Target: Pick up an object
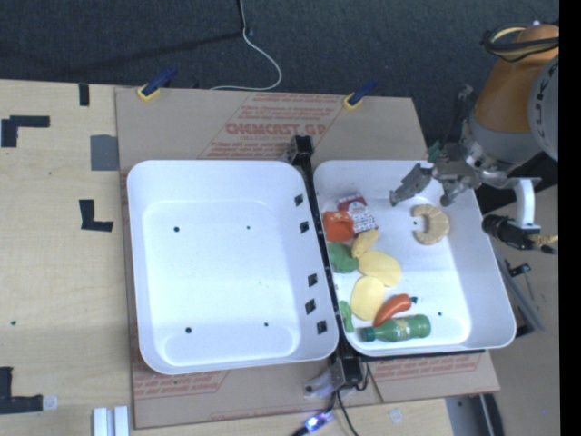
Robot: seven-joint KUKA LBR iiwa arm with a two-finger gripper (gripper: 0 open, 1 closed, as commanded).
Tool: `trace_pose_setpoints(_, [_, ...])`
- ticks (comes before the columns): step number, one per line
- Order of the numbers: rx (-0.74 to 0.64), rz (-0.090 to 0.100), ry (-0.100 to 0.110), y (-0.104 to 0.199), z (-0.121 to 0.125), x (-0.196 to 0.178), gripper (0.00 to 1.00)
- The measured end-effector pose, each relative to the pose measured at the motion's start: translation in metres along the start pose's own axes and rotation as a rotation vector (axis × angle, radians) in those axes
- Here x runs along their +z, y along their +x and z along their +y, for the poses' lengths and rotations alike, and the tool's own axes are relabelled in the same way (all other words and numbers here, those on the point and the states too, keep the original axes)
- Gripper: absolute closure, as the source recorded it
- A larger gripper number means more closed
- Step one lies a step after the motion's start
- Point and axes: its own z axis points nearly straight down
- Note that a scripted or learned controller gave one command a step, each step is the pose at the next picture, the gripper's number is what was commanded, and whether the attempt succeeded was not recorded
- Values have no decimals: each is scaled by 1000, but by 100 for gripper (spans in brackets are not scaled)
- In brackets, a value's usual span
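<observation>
My gripper (428, 189) hangs over the far part of the right bin (472, 271), its two fingers spread apart with nothing between them. Just below it in the picture lies a tan croissant-shaped piece (430, 223). Along the bin's left side sit a red-and-white packet (357, 211), a red tomato (337, 228), a green piece (341, 258) and two yellow pieces (379, 267) (367, 298). A red chili (391, 308) and a green bottle (397, 331) lie near the front wall.
The left bin (218, 175) stands beside the right one, with a black divider clip strip (309, 243) between them. Both rest on a cardboard sheet (263, 125). The arm's orange band (517, 71) rises at the right edge.
</observation>
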Motion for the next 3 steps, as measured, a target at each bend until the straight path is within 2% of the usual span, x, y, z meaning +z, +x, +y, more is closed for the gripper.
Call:
trace_pose_setpoints(1, [0, -1, -13, 53, 20, 100, 0])
trace_pose_setpoints(2, [1, 1, 2, 59, -52, 114, 0])
trace_pose_setpoints(3, [0, -1, 0, 60, -49, 105, 100])
